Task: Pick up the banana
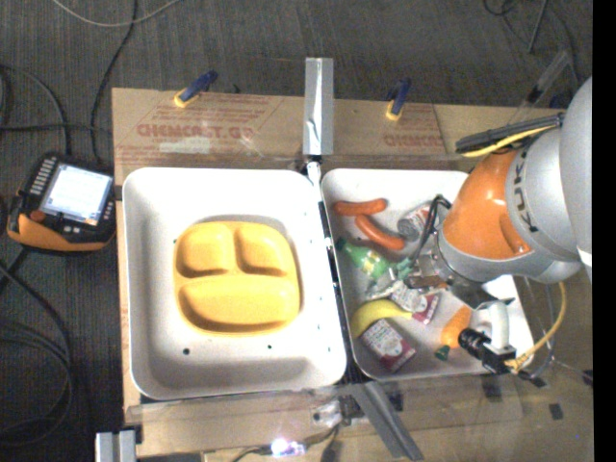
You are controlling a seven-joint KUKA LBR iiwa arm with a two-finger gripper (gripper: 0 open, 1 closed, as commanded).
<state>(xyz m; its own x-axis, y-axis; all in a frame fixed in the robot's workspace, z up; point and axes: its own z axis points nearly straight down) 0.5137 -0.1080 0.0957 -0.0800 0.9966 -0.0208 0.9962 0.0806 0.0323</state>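
A cardboard sheet (241,128) with faded red lettering is lying across the bench, held down at its far edge by two blue-and-yellow clamps (195,88). Two white bins are sitting on it side by side, with a grey metal bar (319,104) running up from the seam between them. The left bin (144,287) is carrying a yellow divided tray (238,275) at its middle. The right bin (423,369) is crowded: the banana (375,313) is lying near its near edge, just beside a dark red packet (390,345), with two sausages (371,218) toward the far edge and a green item (361,256) between. The arm (500,219) is leaning in over the bin's right side, and its gripper (421,282) is hanging among the clutter near the banana; I cannot tell whether it is released or clenched. Dark carpet is surrounding the bench, cables are trailing across it, and a teach pendant (63,203) is resting off the bench's left edge.
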